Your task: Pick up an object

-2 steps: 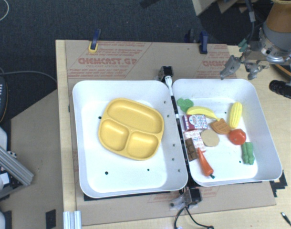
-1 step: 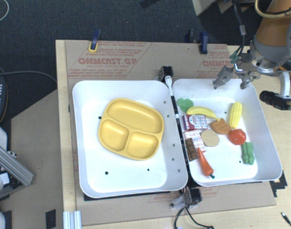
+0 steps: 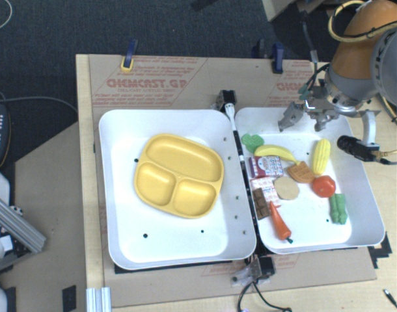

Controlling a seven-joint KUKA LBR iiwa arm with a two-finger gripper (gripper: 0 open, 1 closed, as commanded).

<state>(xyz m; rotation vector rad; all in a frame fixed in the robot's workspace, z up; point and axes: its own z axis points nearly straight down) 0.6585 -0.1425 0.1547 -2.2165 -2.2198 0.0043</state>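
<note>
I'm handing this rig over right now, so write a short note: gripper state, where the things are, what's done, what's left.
Gripper: open, holding nothing, above the far end of the right bin.
Right bin: corn, banana, tomato, carrot, green pepper and other toy foods, all lying on the bin floor.
Left bin: yellow tray.
Done: nothing picked.
Left: descend on one item, corn looks nearest, grip, lift.

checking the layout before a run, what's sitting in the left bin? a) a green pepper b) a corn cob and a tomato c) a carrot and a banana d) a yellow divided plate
d, since the yellow divided plate lies alone in the left bin, while the toy food sits in the right bin.
</note>
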